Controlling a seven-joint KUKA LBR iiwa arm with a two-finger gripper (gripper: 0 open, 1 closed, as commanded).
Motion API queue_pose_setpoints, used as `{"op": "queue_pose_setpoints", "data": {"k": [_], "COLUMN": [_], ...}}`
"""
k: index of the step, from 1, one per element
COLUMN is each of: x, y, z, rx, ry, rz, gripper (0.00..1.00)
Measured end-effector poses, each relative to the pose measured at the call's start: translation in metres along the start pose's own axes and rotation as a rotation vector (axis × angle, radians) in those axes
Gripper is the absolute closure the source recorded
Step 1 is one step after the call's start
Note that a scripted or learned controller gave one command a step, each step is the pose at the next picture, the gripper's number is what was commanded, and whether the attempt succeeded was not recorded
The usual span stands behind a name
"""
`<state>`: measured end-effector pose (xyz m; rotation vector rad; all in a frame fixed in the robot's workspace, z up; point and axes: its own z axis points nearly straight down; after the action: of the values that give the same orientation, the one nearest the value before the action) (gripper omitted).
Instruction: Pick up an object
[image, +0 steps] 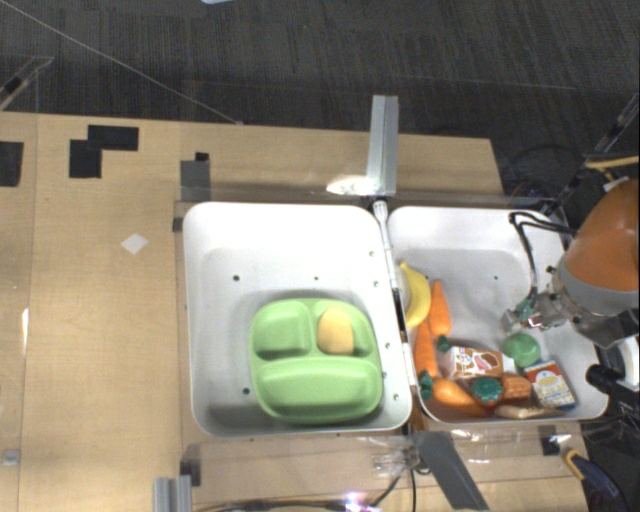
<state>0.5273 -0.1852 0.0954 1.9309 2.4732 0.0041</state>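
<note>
The right bin (470, 235) holds a yellow banana (416, 293), two orange carrots (437, 308), a small printed carton (473, 360), a green round item (521, 349) and another printed box (549, 385). My gripper (530, 315) reaches in from the right and sits low over the bin's right side, just above the green round item. Its orange band (605, 245) is higher to the right. In the left bin (215, 300) lies a green divided plate (315, 360) with a yellow fruit (336, 330) in its upper right section.
A metal post (383, 140) stands at the back between the two bins. Black cables (530, 235) loop near the arm over the right bin's far corner. The wooden bench (90, 330) stretches to the left.
</note>
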Motion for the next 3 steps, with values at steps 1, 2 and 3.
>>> {"op": "queue_pose_setpoints", "data": {"k": [1, 2, 3], "x": [0.0, 0.053, 0.074], "y": [0.0, 0.046, 0.087], "z": [0.0, 0.002, -0.047], "rx": [0.0, -0.002, -0.003], "ry": [0.0, -0.001, -0.001], "rz": [0.001, -0.276, -0.48], "gripper": [0.0, 0.0, 0.0]}}
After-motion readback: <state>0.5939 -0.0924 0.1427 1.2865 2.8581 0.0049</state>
